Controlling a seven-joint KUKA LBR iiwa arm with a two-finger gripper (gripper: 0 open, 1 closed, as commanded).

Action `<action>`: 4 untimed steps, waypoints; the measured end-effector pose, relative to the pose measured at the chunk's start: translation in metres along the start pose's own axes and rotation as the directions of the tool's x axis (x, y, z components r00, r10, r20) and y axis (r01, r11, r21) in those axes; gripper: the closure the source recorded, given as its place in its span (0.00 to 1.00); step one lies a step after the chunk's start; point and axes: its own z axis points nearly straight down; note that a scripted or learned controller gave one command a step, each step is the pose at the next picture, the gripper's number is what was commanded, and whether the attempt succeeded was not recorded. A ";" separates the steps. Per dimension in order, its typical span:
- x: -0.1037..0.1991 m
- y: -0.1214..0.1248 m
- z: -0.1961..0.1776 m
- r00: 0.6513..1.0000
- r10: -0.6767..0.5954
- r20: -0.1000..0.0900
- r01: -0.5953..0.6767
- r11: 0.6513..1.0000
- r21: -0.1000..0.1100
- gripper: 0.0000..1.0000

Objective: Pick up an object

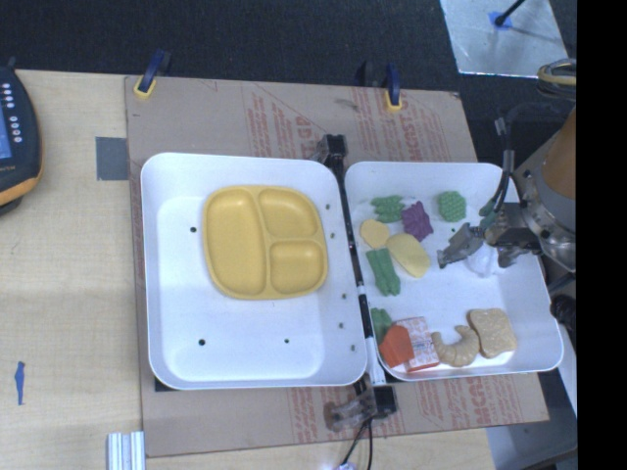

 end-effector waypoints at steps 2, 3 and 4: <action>0.012 0.156 0.116 1.000 -0.003 0.002 0.003 1.000 -0.013 0.00; 0.013 0.128 0.166 1.000 0.004 0.001 -0.004 1.000 -0.009 0.00; 0.012 0.130 0.152 1.000 0.003 0.001 -0.003 1.000 -0.012 1.00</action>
